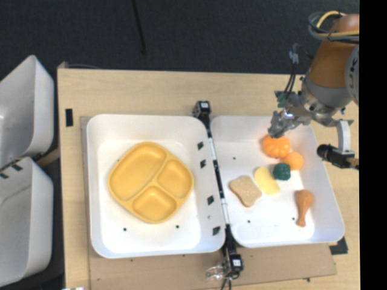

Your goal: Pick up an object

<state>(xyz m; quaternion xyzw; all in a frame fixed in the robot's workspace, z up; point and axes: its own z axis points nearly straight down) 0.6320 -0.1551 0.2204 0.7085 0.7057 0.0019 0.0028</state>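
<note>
The grey arm with its orange band descends from the upper right, its gripper [280, 127] poised directly above a lobed orange pumpkin-like toy [276, 147] in the right bin [242, 139]; the jaw opening cannot be judged. Nearby lie a smooth orange ball [294, 160], dark green piece [281, 172], pale yellow block [266, 180], tan bread slice [245, 191] and drumstick [303, 206], while the left bin [100, 234] holds a glossy yellow divided plate [150, 181].

Tray [151, 182] in left bin [97, 234] (food right).
</note>
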